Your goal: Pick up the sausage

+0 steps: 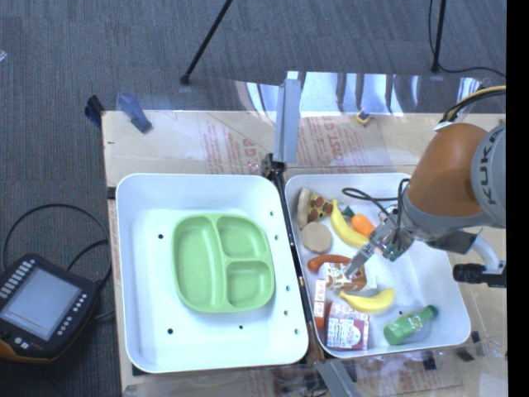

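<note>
The sausage [328, 261] is a reddish-orange link lying in the right bin [430, 284], just below a round tan cookie [316, 237]. My gripper [357, 265] hangs low over the middle of that bin, its tip just right of the sausage's right end and over a small printed packet [340, 278]. Nothing visibly sits between its fingers. The arm's orange band [446, 168] looms above and to the right.
The right bin also holds two bananas [347, 226] [369, 299], a carrot [362, 224], a pizza slice [312, 208], a green bottle [408, 324] and small cartons [347, 332]. A green divided plate [223, 261] lies in the left bin [136, 222]. A teach pendant [37, 304] rests on the floor at left.
</note>
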You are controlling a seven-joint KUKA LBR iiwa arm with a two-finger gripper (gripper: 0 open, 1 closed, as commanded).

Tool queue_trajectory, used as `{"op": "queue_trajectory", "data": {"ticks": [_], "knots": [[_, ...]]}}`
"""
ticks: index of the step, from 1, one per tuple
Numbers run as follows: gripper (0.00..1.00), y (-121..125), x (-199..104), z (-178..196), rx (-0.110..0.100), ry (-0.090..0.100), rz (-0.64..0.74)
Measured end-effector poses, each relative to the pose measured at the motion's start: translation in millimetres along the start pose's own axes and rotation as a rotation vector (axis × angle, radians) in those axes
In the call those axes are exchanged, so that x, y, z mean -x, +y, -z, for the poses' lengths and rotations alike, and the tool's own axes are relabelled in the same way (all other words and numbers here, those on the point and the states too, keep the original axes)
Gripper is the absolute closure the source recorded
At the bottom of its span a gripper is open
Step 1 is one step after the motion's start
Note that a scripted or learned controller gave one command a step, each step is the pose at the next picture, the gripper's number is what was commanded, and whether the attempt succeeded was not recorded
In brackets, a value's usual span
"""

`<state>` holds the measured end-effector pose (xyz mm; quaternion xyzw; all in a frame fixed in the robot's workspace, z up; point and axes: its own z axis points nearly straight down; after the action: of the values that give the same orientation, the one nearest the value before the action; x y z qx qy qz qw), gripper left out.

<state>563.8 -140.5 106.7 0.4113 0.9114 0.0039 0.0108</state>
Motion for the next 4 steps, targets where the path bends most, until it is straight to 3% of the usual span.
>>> {"op": "queue_trajectory", "data": {"ticks": [1, 2, 3, 4], "knots": [[1.0, 1, 1, 13, 0.004, 0.0, -0.005], [1.0, -21, 35, 50, -0.015, 0.017, 0.002], [1.0, 8, -5, 46, -0.02, 0.018, -0.278], [1.0, 55, 27, 282, -0.016, 0.013, -0.199]]}}
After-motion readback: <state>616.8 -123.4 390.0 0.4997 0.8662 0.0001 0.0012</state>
